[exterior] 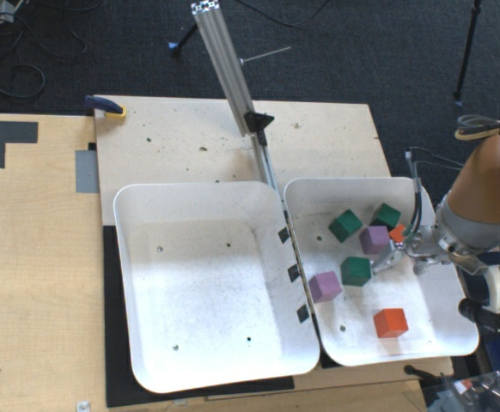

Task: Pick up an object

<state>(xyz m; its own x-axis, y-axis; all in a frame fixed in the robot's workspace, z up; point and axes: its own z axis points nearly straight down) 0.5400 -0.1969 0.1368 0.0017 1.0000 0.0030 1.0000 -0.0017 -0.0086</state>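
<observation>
End effector [402, 253] beside matte cubes

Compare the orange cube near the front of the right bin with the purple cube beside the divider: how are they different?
Colour: the orange cube is bright orange, the purple cube pale purple. Place: the orange cube lies nearer the bin's front edge, the purple cube close to the divider. Neighbours: the orange cube sits alone; the purple cube has a green cube near it. Both look similar in size and rest in the right bin.
</observation>
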